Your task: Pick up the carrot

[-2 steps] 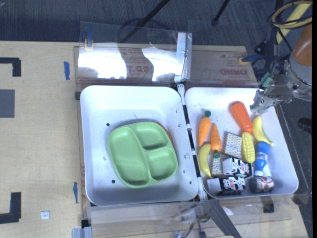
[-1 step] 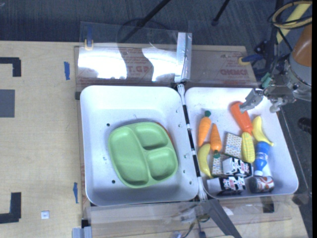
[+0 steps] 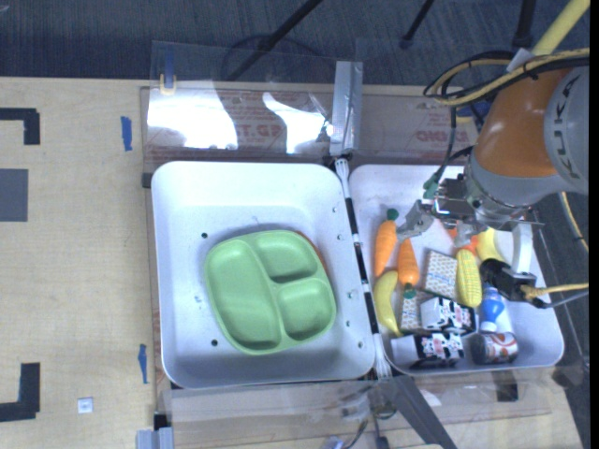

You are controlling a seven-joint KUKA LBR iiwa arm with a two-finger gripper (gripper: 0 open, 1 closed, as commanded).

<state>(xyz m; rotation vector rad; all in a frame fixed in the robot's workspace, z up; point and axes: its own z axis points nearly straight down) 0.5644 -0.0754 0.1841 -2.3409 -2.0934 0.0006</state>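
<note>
While hanging over the right bin (image 3: 552,340), gripper (image 3: 447,215) sits at that bin's upper middle, grey arm (image 3: 524,148) with orange band coming in from the right. Finger spread: cannot tell, tips blurred against clutter; nothing seen clamped between them.

Right bin contents, relative to gripper:
- carrot (image 3: 385,246) just left and slightly below, lying lengthwise near bin's left wall, green top pointing up; apart from gripper, not touching as far as visible.
- second orange carrot-like piece (image 3: 408,262) below-left, touching the first one's side.
- yellow banana (image 3: 386,299) further below-left, under the carrots.
- checkered packet (image 3: 440,274) directly below.
- corn cob (image 3: 468,279) below-right, beside the packet.
- black-and-white cow-print item (image 3: 442,330) well below, at bin's lower edge.
- blue-and-white bottle (image 3: 493,309) below-right.
- red-and-dark can (image 3: 493,346) lower still, on its side.

Left bin (image 3: 187,204), well left of gripper: holds green divided plate (image 3: 270,290), three compartments, sitting toward lower middle.
</note>
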